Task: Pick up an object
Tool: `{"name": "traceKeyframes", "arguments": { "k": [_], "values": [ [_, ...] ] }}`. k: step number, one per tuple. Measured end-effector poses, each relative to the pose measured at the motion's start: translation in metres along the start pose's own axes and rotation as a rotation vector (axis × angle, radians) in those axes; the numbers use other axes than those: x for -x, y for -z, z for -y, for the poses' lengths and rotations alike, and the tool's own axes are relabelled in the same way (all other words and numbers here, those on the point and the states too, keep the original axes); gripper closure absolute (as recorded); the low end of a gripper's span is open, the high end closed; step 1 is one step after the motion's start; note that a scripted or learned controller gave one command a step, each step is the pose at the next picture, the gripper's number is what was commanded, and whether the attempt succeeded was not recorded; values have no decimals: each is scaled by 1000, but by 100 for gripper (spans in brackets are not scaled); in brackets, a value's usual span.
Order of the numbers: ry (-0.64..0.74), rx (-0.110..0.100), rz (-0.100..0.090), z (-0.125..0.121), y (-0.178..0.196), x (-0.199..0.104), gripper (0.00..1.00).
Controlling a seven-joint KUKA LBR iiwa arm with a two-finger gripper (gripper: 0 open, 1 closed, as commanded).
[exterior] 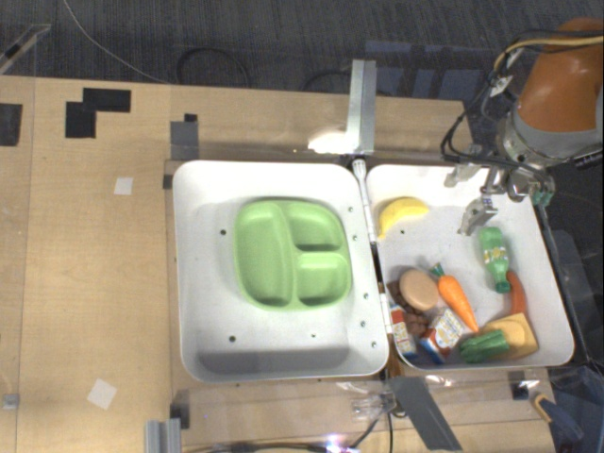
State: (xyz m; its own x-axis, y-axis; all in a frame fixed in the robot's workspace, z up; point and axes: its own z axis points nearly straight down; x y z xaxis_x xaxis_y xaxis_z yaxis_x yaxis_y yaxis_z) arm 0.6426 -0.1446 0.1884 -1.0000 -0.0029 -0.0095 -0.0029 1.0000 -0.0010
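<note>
My gripper (489, 204) hangs over the far side of the right bin (557, 281), below the arm's orange band (563, 81). Nothing shows in its grasp. Just below it lies a green bottle (493, 256), a little apart from it. A yellow banana (403, 213) rests to its left, at the bin's far left corner. Nearer the front lie a brown bun (418, 290), a carrot (456, 296), a red-orange piece (516, 294), a yellow block (515, 333), a green pepper (483, 345) and a small carton (444, 332).
The left bin (203, 281) holds a green divided plate (291, 253). A metal post (361, 111) stands behind the rim between the two bins. Cables loop beside the wrist at the upper right. Wooden bench surrounds the bins.
</note>
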Motion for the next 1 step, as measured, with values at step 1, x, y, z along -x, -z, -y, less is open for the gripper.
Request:
{"name": "traceKeyframes", "arguments": {
  "k": [1],
  "values": [
    [124,0,2,-23,-91,-37,0]
  ]
}}
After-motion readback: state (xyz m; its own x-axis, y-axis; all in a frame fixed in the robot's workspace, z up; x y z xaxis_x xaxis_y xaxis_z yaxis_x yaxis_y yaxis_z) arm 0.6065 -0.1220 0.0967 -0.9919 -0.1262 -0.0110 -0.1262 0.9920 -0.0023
